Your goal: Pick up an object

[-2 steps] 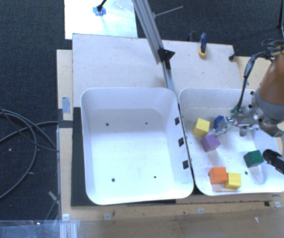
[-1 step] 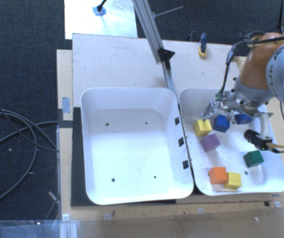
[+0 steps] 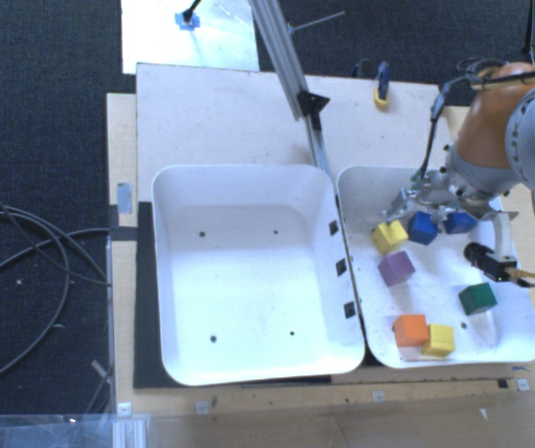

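Pincer hovers low over the blue cube near the right bin's far edge; whether it is open or closed cannot be told. That cube looks light, rigid and smooth, best taken across opposite flat faces.

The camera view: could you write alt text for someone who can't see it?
A grey and orange robot arm reaches from the right into the right white bin, over coloured blocks: two yellow, two blue, purple, green, orange. The left white bin sits beside it.
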Available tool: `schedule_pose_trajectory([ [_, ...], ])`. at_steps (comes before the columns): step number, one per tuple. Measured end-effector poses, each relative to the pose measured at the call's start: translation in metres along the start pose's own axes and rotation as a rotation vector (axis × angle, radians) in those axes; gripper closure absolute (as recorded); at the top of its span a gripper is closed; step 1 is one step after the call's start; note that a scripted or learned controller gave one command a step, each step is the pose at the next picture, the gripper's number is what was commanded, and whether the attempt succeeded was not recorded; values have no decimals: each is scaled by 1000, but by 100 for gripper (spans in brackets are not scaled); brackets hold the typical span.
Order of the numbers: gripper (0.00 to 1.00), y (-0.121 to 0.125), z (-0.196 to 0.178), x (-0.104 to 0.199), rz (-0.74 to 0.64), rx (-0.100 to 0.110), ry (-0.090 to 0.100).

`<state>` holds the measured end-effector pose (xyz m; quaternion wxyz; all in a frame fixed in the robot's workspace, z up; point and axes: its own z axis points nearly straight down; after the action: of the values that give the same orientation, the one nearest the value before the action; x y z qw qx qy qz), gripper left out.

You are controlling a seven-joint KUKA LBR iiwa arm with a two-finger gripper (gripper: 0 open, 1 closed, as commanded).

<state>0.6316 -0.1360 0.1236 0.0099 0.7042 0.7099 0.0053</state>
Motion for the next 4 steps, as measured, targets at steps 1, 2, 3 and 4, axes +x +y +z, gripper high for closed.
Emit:
schedule_pose_trajectory([
  [1,0,0,1,-1,1,-1,0],
  [2,0,-1,3,-14,0,-7,-5],
  [3,0,-25,9,-30,8,-11,-1],
  [4,0,-14,-11,-23,2,15,5],
])
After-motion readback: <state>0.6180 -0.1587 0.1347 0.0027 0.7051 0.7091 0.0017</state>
